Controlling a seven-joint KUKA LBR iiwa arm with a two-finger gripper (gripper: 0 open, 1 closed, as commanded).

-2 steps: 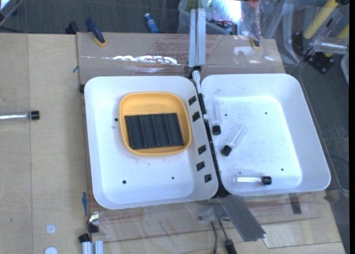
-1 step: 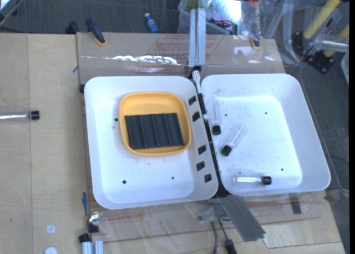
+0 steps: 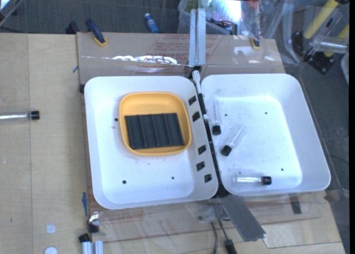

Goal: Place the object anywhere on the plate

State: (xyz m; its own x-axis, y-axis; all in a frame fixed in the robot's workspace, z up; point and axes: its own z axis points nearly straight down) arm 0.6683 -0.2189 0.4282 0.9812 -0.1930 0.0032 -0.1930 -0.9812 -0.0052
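A dark ridged block (image 3: 154,130) lies on the yellow plate (image 3: 128,106) in the left bin (image 3: 105,181); three vials (image 3: 233,139) lie in the right bin (image 3: 299,164).

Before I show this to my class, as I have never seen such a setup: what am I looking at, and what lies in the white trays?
This is one picture from a camera fixed above a bench, looking down at a slant. Two shallow white bins sit side by side. The left bin holds a yellow plate with a dark ribbed block resting on it. The right bin holds three small clear tubes with black caps: one near the divider, one tilted mid-bin, one lying near the front edge. Another tube lies on the bench at far left. These are things for a robot arm to pick up and place on the plate.
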